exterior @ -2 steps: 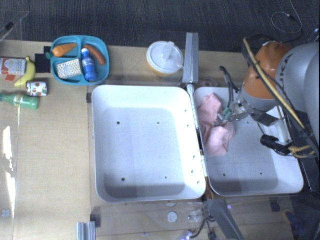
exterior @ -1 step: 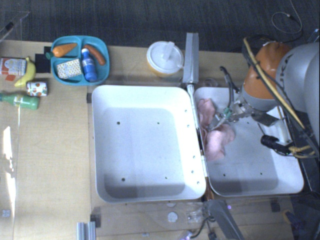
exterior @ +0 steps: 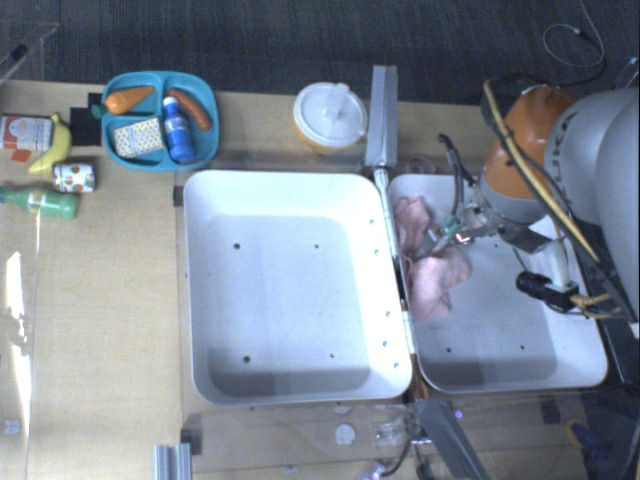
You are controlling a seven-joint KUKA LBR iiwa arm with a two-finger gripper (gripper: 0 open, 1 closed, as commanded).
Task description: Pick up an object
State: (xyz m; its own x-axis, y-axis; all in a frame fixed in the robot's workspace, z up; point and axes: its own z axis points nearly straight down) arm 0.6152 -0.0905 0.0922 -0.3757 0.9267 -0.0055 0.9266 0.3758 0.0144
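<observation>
robot lab: bench (exterior: 100, 348), white bins (exterior: 290, 288)

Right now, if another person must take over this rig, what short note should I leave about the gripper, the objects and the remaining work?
Gripper: low in the right bin, at the pink cloth; whether it grips the cloth I cannot tell.
Things: the pink cloth lies crumpled along the right bin's left wall, the one loose item seen there. The left bin is beside it. On the bench to the far left, a blue divided tray with toy food and a yellow cup with a white lid stand outside the bins.
Done: the arm has reached the cloth.
Left: secure the grasp and lift; nothing is raised yet.
</observation>
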